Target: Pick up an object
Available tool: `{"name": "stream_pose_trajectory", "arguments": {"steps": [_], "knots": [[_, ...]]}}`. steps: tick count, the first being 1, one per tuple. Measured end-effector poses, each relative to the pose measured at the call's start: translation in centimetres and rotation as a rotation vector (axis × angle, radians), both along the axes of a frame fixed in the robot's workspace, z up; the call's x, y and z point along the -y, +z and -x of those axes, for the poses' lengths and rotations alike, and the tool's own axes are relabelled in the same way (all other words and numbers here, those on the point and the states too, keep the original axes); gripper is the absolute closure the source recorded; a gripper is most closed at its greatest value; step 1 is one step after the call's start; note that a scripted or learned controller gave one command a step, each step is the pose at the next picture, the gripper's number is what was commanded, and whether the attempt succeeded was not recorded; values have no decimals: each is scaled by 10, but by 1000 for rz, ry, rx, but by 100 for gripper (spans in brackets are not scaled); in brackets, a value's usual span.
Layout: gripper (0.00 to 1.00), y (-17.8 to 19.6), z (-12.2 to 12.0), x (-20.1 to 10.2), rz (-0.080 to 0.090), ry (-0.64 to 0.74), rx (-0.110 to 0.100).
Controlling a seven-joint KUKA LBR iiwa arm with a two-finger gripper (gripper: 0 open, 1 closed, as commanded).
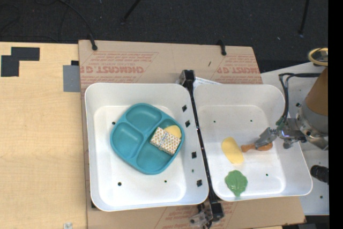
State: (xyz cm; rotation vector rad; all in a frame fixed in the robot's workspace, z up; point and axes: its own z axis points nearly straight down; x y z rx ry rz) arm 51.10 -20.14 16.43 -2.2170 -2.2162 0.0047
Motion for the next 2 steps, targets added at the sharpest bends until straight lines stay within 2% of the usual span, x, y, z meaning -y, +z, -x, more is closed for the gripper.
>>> {"name": "stream_pose_trajectory", "arguments": {"steps": [1,2], "knots": [[0,-53,5,-11,-1,1,-1],[100,-40,5,-9,0,-3,2]]}}
